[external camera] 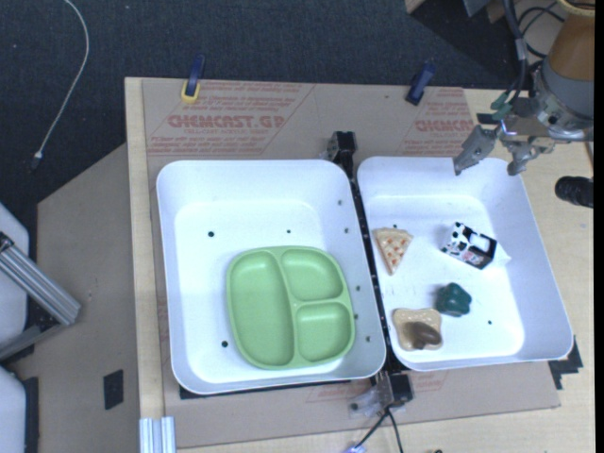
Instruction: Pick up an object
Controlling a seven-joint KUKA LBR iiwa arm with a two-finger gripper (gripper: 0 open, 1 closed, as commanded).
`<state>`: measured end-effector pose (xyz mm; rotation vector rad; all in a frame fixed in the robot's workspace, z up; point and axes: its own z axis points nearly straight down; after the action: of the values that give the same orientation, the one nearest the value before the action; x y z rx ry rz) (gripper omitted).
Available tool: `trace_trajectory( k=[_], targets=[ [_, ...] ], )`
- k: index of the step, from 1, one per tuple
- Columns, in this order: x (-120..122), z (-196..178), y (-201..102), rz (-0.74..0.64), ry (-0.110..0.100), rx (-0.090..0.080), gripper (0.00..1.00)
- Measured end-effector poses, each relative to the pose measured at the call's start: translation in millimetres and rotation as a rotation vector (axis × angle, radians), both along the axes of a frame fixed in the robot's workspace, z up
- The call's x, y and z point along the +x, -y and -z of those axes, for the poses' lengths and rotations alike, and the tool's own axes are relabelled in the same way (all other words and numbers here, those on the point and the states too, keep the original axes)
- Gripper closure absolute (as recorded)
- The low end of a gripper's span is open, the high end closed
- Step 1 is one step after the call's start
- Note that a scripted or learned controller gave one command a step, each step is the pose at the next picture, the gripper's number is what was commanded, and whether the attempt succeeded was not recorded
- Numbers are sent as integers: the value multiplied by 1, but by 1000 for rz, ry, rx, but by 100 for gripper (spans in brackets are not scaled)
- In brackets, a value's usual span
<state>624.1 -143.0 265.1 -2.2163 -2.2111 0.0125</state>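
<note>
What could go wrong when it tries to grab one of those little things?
The open tool hovers by the right bin's far rim, apart from everything, so a blind descent could strike the rim. The green toy and the tan heart-shaped dish sit close together; closing on one might nudge the other. The flat waffle wedge gives little to pinch.
</note>
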Motion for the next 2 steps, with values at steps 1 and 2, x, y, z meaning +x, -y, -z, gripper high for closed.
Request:
trace_trajectory(
  k=[1, 2],
  targets=[
    [2, -7, 0, -2, 13, -2, 0],
    [3, 36, 0, -2, 7, -1, 0]
  ],
)
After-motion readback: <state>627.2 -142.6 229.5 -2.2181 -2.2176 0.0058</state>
